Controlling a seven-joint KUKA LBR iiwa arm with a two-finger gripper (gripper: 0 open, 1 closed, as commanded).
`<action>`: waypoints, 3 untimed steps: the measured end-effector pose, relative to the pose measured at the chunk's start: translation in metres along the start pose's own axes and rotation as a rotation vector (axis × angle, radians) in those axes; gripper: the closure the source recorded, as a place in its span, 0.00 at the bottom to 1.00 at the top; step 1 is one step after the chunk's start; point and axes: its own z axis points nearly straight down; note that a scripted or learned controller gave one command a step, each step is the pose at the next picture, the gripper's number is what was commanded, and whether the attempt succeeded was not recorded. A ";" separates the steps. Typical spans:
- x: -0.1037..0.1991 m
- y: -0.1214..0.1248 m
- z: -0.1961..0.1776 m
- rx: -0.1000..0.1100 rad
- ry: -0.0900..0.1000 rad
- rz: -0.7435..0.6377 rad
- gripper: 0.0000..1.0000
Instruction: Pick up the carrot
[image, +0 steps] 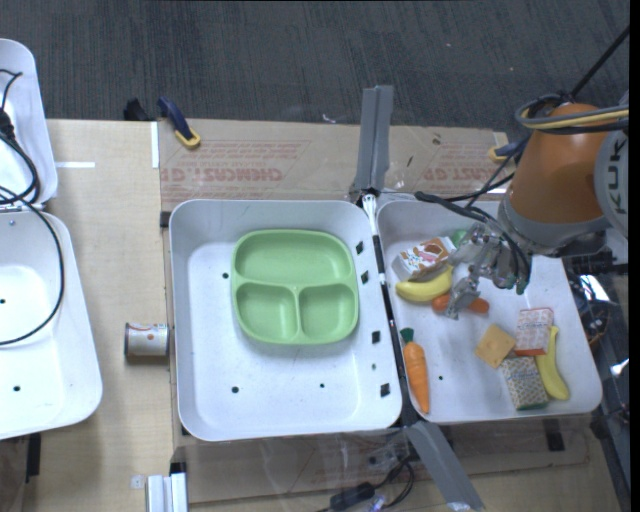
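The carrot (416, 373) is orange with a green top and lies lengthwise along the left wall of the right bin (470, 400), near its front. My gripper (460, 300) hangs over the middle of that bin, just right of a yellow banana (424, 288), about a hand's width up and right of the carrot. A small red-orange item (476, 306) lies right at the fingertips, and whether it is held cannot be made out.
The left bin (200, 330) holds a green three-compartment plate (295, 287). In the right bin lie a snack packet (421, 257), a tan cracker (495, 345), a pink wafer (534, 329), a sponge block (523, 383) and a second banana (552, 368). A small can (147, 340) sits on the bench at the left.
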 end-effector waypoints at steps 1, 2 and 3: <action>-0.001 0.000 -0.009 -0.002 -0.003 0.002 1.00; -0.045 0.053 -0.063 0.000 -0.001 0.008 1.00; -0.042 0.033 -0.100 0.001 -0.002 0.066 1.00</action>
